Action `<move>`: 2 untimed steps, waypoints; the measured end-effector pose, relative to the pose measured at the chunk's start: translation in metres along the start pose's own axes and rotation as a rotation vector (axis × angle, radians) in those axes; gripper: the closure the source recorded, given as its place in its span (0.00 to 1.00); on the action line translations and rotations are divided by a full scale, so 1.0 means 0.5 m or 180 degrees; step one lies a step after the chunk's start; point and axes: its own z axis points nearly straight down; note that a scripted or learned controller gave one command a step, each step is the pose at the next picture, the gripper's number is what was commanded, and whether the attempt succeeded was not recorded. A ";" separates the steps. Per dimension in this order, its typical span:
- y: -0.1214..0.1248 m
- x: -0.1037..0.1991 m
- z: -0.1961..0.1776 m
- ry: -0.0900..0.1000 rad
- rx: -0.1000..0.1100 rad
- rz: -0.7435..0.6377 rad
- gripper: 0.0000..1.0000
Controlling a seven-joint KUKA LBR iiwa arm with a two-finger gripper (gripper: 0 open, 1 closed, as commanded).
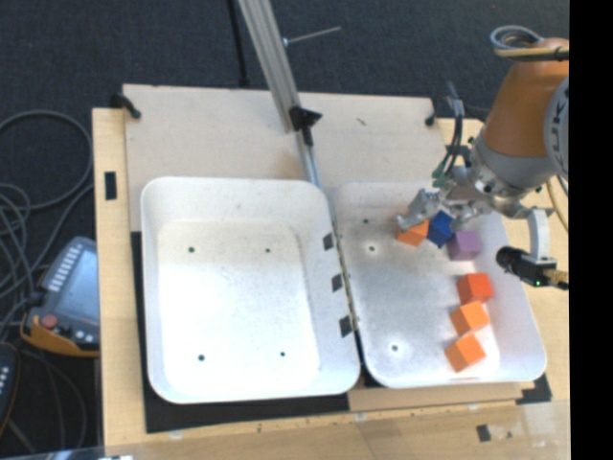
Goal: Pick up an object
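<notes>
My gripper (437,212) hangs low over the upper part of the right bin (402,314), at the end of the grey arm with the orange band (522,113). Directly under it lies a blue block (442,230), its top partly hidden by the gripper. A small orange block (413,235) touches the blue one on the left. On the blue block's right sits a purple block (465,245). Three more orange blocks lie in a column toward the bin's right edge: one (475,287), another (470,316) and the nearest (465,352).
The left bin (153,257) sits beside the right one, with black clips (337,281) along the shared rim. A slanted aluminium post (273,51) rises behind the bins. Cables and a hand-held pendant (67,290) lie off the bench at left.
</notes>
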 end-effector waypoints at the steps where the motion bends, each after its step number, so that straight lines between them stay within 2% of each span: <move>1: -0.001 0.029 -0.185 -0.0007 -0.0028 -0.0012 0.00; 2: -0.076 0.009 -0.453 -0.0012 -0.0032 -0.0012 0.00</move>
